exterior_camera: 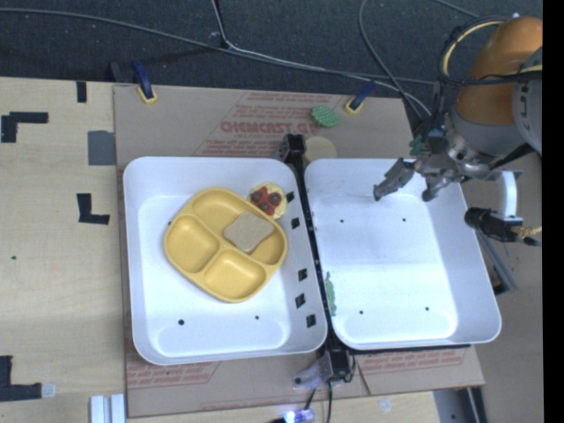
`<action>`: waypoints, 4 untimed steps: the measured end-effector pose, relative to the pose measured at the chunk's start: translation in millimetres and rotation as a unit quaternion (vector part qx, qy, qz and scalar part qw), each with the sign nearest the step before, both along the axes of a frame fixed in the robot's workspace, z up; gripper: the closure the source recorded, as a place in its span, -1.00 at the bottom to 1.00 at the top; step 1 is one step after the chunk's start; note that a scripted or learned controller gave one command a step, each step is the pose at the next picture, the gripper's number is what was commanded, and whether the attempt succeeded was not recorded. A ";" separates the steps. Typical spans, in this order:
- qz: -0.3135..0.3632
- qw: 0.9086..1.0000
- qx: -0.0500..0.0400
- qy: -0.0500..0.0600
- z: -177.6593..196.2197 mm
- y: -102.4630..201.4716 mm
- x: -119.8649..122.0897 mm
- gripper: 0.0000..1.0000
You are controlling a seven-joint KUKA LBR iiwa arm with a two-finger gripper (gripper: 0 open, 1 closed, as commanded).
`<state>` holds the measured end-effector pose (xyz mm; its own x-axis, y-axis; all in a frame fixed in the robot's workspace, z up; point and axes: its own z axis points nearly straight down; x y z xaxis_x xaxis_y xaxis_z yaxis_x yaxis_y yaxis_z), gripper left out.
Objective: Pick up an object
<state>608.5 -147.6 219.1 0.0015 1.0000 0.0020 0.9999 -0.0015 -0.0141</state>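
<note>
A yellow divided plate (198, 241) lies in the left bin (159, 324). A tan slice of toast (248, 232) rests on the plate's right side. A small piece of food with dark red berries (268, 198) sits at the plate's upper right rim. My gripper (408, 184) hangs over the upper right part of the right bin (397, 320), far from the plate. Its two dark fingers are spread apart with nothing between them.
A small green object (323, 115) lies on the cardboard behind the bins. A thin green scrap (329, 286) lies at the right bin's left wall. Black clips line the divider between the bins. Cables run across the dark floor at the back.
</note>
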 end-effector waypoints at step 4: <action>0.002 1.000 -0.002 -0.007 -136.4 3.2 -4.9 -1.00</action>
